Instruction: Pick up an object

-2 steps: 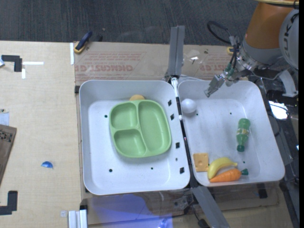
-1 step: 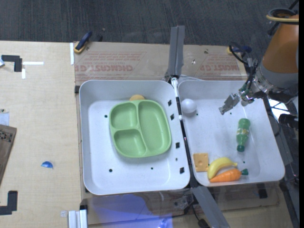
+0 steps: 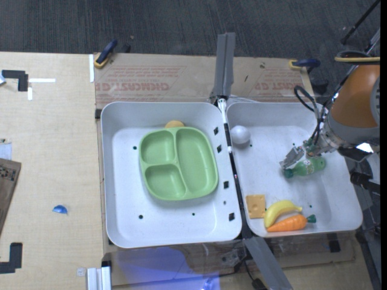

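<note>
target: small green translucent plastic bottle [image 3: 307, 167] lying on its side, right white bin [image 3: 338, 219], mid-right
gripper: grey two-finger gripper [image 3: 294, 158] down at bottle's left end; finger state — cannot tell
advice: centre over the bottle body, grip across its narrow width, lift straight
neighbours: yellow banana [image 3: 282, 209], orange carrot [image 3: 289, 223] well apart

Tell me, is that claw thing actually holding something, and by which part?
It cannot be told. The gripper is down at a small green object in the right bin, but a grip isn't visible.
</note>
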